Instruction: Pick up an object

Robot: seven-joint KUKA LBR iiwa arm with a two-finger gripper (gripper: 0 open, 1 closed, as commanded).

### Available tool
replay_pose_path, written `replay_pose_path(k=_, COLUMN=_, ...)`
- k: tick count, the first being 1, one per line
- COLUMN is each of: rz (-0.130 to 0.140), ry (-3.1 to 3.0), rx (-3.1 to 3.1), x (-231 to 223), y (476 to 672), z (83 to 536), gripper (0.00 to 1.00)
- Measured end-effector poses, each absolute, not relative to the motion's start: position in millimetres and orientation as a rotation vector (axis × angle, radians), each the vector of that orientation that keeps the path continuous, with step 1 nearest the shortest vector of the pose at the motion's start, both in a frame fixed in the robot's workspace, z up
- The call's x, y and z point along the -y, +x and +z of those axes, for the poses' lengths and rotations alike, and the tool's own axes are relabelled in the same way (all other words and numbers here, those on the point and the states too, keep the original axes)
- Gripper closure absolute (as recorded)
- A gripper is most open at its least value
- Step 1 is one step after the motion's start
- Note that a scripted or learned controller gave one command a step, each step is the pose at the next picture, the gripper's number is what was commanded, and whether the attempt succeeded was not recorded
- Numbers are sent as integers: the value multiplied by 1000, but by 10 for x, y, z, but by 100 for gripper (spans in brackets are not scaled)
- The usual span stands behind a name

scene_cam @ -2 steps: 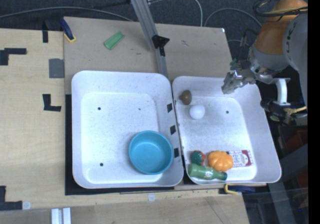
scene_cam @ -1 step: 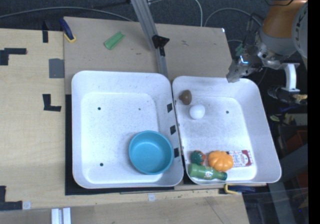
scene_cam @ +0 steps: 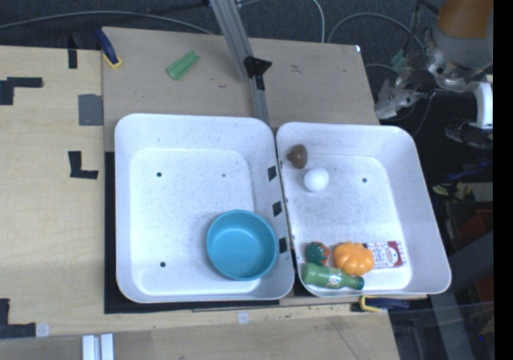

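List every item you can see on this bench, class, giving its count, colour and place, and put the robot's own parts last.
Bins: 2, white, side by side on the bench.
Bowl: 1, blue, left bin, near corner.
Ball: 1, white, right bin, far left part.
Brown lump: 1, just beyond the ball.
Orange round toy: 1, right bin, near edge.
Green toy: 1, beside the orange one.
Red-and-white packet: 1, right of the orange toy.
Green block: 1, on the bench beyond the left bin.
Arm: 1, grey and orange, top right, outside the bins.
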State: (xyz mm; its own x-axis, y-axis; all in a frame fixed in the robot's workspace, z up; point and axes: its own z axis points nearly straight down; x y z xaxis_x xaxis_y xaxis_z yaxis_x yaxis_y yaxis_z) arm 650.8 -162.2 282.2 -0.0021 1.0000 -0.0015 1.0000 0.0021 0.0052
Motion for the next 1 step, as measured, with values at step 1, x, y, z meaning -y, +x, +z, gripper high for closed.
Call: replay_pose_path(k=1, rz=-1, ry=2217, rx=-2228, x=1117, y=6261, z=2790, gripper=100)
